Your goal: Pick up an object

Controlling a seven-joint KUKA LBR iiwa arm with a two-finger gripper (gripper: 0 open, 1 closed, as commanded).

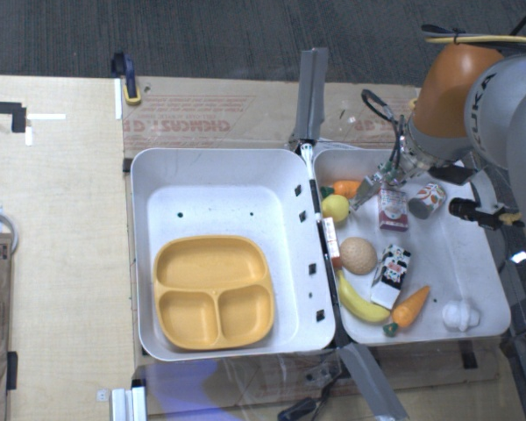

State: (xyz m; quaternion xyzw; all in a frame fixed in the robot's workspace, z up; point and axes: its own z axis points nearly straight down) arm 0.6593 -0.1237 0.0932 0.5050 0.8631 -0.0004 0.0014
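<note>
Objects are lying loose in the right bin: a lemon, a banana, a carrot and a small carton, scattered for picking. The gripper is hanging over the bin's far end beside a red packet; whether it is grasping anything, I cannot tell. The left bin is holding a yellow divided plate on the wooden counter.

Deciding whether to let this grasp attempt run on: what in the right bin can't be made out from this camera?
- Gripper: too small and cluttered in the camera view to tell whether it holds anything.
- Red packet: label too blurred to read.
- Orange item behind the lemon: partly hidden by the lemon.
- Right bin: far corner covered by the arm.
</note>
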